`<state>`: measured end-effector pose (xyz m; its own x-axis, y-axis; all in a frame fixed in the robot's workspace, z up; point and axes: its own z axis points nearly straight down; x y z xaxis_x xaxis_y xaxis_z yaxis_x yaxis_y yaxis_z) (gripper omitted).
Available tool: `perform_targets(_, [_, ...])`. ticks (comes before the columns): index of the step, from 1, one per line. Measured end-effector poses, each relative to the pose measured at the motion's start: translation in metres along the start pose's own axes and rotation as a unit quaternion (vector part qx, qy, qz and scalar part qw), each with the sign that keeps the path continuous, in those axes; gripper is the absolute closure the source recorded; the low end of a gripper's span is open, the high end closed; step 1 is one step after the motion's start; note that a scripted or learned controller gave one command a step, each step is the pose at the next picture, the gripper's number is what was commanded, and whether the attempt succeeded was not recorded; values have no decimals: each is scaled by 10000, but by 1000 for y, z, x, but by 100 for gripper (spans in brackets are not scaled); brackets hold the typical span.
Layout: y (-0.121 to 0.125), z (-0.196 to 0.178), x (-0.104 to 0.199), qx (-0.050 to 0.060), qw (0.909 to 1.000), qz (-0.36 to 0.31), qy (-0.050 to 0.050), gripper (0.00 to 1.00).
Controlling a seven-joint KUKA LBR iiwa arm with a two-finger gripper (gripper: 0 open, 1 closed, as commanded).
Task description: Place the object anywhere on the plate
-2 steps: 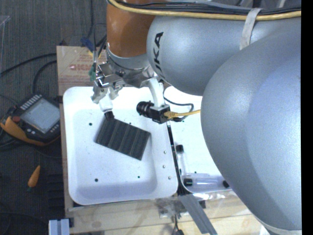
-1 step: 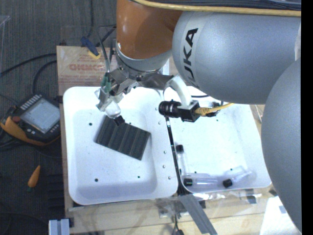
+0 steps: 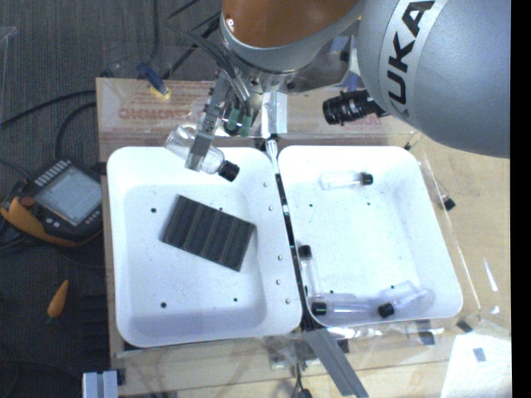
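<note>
Claw [image 3: 204, 149] is clenching a clear vial [image 3: 199, 152] by its body, hovering with the dark ribbed plate [image 3: 207, 232] just below it, lining up for the drop.

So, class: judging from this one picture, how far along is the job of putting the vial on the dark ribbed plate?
Done: a clear vial with a black cap is up off the bin floor, between the fingers of the gripper, over the left bin. In hand: carrying it. Left: the dark ribbed plate bears nothing yet, so lowering and release remain.
</note>
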<state>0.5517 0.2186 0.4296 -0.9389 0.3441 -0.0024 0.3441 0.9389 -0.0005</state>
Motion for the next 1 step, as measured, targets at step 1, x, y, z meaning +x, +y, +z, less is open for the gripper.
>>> perform_targets(1, [28,-4,-69,-2,9988,-495,-2,100])
